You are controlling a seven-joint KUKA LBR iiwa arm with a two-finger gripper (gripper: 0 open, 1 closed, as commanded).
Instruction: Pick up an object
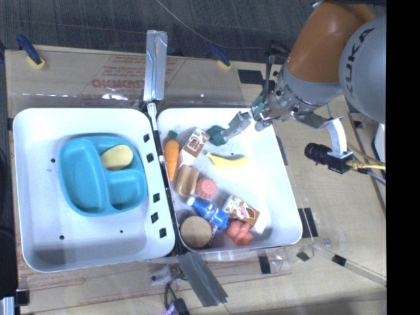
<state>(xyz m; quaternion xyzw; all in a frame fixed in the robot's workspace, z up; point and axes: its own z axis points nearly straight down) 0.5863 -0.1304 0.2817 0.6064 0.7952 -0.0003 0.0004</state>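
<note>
Where fingers meet, gripper [222, 134] on teal object [215, 133]

White bins [39, 241]: smooth glossy plastic. Blue divided tray [82, 176]: matt plastic. Bench [341, 222]: pale wood-look surface. Arm's orange band [321, 38]: glossy.

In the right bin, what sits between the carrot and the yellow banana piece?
In the camera view, a small brown-and-white carton lies between the carrot and the banana piece.

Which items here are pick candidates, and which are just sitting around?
Job: gripper over the right bin; carrot, banana, red ball, brown ball.
Lying about: blue tray with yellow item in the left bin.
</note>
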